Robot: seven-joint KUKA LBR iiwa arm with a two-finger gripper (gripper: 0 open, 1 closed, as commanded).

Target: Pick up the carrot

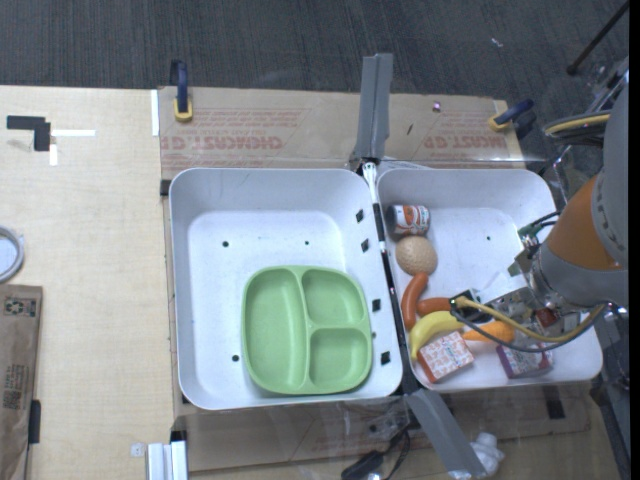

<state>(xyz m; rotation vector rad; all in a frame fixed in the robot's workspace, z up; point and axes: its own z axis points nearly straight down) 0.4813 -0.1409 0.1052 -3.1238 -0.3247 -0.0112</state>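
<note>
At the far left of the bench, a roll of tape (5,255) and a brown paper bag (18,353) are seen, well apart from the bins. The left bin (190,268) is occupied by a green divided plate (305,330), set toward its near right corner.

In the right bin (470,193), a row of things is laid along the wall shared with the left bin. A small can (410,218) with a red and white label is placed farthest back, and a round tan lump (417,256) just in front of it. Next comes a reddish sausage (411,298), with a yellow banana (432,326) curled against its near end. A small red-and-white carton (444,357) is lodged just beside the banana, close to the near wall.

The carrot (490,334) is found to the right of these, in the near half of the right bin. It is seen as a short, bright orange piece lying roughly level across the view. Its left end is just beside the banana and the carton, and its upper side is partly covered by the robot's own parts. A purple packet (522,361) is tucked close on its right, so the carrot is hemmed in on both sides.

The gripper (518,313) is held low over the carrot and the packet, carried by the arm (585,238) with its orange band. Whether the gripper is apart or together cannot be told
</note>
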